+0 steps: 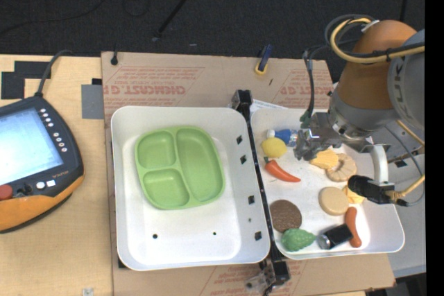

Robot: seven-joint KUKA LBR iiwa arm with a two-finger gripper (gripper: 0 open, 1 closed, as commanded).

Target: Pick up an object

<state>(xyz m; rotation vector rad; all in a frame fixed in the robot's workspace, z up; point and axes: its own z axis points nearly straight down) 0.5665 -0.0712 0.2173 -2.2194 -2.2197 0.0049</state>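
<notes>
The right bin (pixel 388 240) holds several toy foods. A yellow lemon (pixel 273 147) and a blue item (pixel 283 135) lie at its far left, with a red chili (pixel 282 172) just below them. Nearer the front are a brown round cookie (pixel 285 213), a green broccoli (pixel 298 239), a black block (pixel 336 236) and a red sausage (pixel 353 227). A tan biscuit (pixel 334 201), a yellow cheese wedge (pixel 325 160) and a round cracker (pixel 343 168) sit in the middle. My gripper (pixel 305 144) hangs low over the bin's far part, between the lemon and the cheese wedge.
The left bin (pixel 139 239) holds a green divided plate (pixel 179 167). A black divider rail (pixel 253 184) runs between the bins. A teach pendant (pixel 31 156) lies on the bench at far left. The arm's body (pixel 374 80) and cables overhang the right bin's far right side.
</notes>
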